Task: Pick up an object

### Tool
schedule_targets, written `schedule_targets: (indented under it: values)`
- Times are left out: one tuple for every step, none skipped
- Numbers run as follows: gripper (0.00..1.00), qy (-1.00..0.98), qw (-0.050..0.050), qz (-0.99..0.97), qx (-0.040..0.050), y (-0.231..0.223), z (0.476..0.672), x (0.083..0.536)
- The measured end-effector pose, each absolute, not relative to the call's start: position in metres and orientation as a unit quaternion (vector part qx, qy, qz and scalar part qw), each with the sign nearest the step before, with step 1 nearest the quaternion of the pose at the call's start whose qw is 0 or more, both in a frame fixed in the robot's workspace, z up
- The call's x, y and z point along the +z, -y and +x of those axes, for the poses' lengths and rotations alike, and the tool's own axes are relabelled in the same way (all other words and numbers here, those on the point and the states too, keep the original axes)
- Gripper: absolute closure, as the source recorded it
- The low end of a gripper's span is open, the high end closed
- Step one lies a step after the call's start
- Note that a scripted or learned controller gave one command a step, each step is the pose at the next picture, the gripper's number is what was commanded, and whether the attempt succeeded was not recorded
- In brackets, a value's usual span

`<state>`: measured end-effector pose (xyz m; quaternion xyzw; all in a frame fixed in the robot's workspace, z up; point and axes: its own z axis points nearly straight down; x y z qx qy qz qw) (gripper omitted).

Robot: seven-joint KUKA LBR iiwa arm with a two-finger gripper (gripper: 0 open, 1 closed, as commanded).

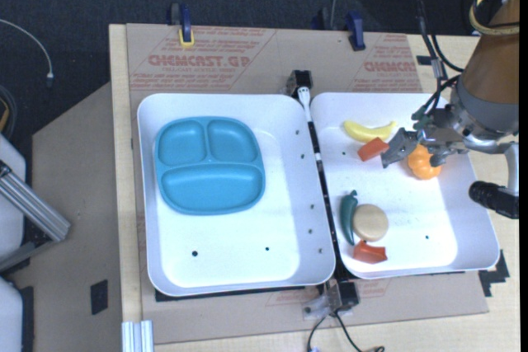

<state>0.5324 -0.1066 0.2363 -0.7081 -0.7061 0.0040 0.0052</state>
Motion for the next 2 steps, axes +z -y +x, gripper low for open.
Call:
schedule_targets:
  values:
    - [0.00, 0.707, 0.000, -0.707, 0.0003, 0.107, 0.535, 0.242]
    - [0.00, 0.707, 0.004, -0.707, 0.0023, 0.105, 0.533, 0.178]
